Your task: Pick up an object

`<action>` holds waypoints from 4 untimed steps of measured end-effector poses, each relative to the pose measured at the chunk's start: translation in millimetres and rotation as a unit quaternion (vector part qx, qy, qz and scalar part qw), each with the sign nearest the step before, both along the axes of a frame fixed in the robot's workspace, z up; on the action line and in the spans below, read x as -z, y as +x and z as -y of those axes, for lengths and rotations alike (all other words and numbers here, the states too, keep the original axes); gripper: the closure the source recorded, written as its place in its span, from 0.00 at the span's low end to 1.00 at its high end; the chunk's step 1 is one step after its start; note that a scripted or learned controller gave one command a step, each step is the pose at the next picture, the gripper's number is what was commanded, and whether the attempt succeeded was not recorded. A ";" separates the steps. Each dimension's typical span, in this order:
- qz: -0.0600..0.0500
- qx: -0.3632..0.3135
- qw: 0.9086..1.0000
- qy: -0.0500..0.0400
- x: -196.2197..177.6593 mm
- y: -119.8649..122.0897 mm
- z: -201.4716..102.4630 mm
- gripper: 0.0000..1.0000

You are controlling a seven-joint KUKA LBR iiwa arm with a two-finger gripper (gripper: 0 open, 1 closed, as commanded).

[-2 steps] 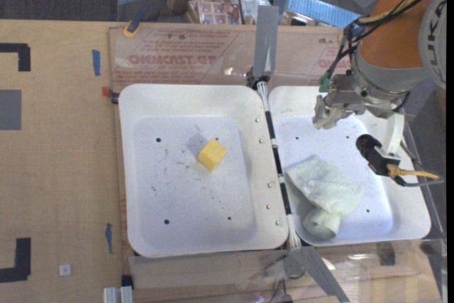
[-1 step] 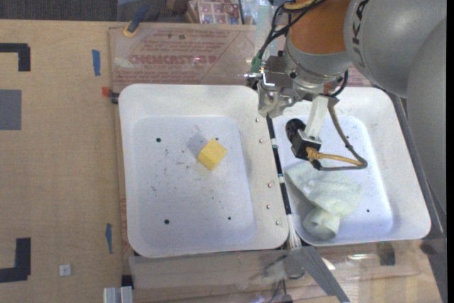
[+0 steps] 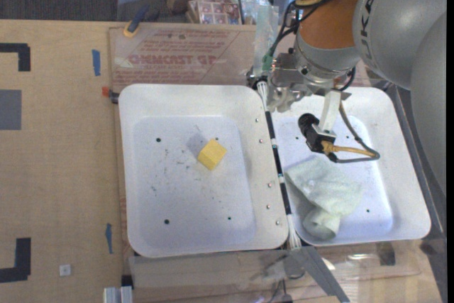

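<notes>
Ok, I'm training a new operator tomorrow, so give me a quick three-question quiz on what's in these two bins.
1. True or false: the yellow block lies in the right bin.
2. Which thing lies in the right bin? A) a crumpled white cloth B) a red ball C) a metal spoon
3. Fill in: the arm reaches down over the ___ bin.

Key: 1 false, it lies in the left bin. 2 A. 3 right.
</notes>
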State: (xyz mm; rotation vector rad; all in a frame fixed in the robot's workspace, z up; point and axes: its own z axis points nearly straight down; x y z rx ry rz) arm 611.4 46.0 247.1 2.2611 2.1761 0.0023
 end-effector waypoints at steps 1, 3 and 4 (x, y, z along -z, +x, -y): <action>-0.003 -0.002 1.000 0.001 18.1 -45.2 3.3 1.00; 0.001 -0.139 0.990 -0.001 11.1 56.0 9.4 1.00; 0.000 0.071 0.997 0.001 -26.2 27.0 -43.6 1.00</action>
